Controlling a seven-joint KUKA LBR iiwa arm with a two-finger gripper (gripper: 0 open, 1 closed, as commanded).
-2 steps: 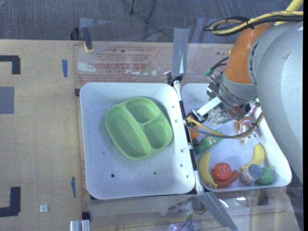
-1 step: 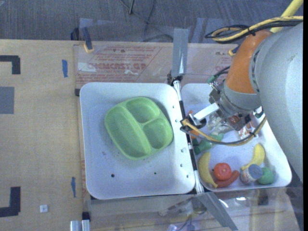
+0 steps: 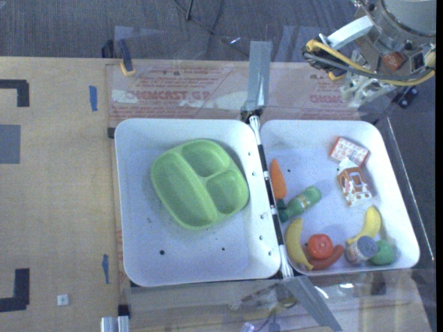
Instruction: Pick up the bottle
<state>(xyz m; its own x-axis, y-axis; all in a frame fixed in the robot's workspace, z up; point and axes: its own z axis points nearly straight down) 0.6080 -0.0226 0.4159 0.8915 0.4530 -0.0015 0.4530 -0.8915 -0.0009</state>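
Note:
The green bottle [image 3: 302, 202] lies on its side in the right bin [image 3: 405, 206], near that bin's left wall, with its cap end pointing up and to the right. An orange carrot [image 3: 277, 178] lies just to its left and a yellow banana [image 3: 295, 243] just below it. My gripper [image 3: 360, 88] hangs high over the bin's far rim at the top right, well away from the bottle, with nothing visible in it.
The right bin also holds a red packet [image 3: 348, 151], an orange-and-white box [image 3: 354, 185], a red tomato [image 3: 320, 247], a second banana [image 3: 372, 223], a small jar [image 3: 362, 250] and a green fruit [image 3: 385, 252]. A green divided plate [image 3: 199, 183] sits in the left bin [image 3: 131, 254].

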